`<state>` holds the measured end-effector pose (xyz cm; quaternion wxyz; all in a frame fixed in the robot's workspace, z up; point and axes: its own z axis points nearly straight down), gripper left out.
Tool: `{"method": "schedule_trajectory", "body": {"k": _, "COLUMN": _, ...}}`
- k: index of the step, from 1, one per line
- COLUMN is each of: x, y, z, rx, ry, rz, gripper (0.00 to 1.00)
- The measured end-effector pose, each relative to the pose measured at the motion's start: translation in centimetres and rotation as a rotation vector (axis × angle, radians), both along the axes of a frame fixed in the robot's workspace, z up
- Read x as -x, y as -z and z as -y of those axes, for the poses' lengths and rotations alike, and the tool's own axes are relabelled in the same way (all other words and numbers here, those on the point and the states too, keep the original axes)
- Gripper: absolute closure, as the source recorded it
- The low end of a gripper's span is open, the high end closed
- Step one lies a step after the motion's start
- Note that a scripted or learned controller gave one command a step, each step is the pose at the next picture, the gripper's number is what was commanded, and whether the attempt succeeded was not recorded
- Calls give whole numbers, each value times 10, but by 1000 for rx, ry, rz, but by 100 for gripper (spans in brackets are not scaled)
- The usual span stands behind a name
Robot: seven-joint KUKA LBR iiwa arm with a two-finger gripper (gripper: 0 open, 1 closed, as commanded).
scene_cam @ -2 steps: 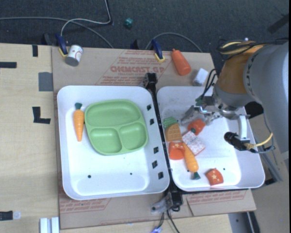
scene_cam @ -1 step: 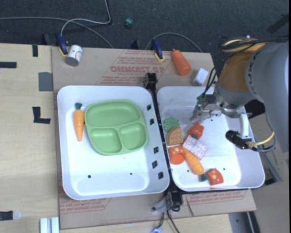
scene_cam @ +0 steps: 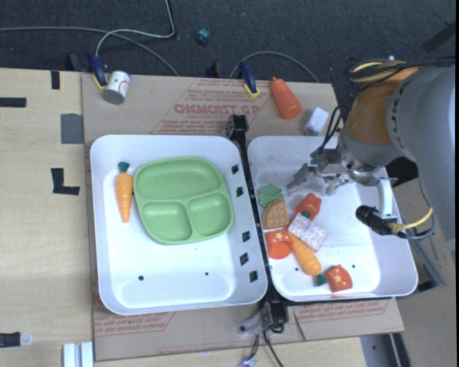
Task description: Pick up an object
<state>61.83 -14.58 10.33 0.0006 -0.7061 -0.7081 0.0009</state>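
Your tool (scene_cam: 315,179) hangs in the right bin (scene_cam: 394,277), fingers spread and gripping nothing. Just below it lies a small red toy (scene_cam: 309,204), near a pink block (scene_cam: 307,232), waffle piece (scene_cam: 275,215) and toy carrot (scene_cam: 307,258). In the left bin (scene_cam: 107,281) you'll see a green divided plate (scene_cam: 183,199) beside another carrot (scene_cam: 124,195).
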Motion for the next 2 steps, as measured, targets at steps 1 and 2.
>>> {"method": "schedule_trajectory", "body": {"k": 1, "x": 24, "y": 16, "z": -2, "rx": 2, "ry": 1, "rz": 8, "gripper": 0}}
{"method": "schedule_trajectory", "body": {"k": 2, "x": 23, "y": 6, "z": -2, "rx": 4, "ry": 0, "rz": 10, "gripper": 100}}
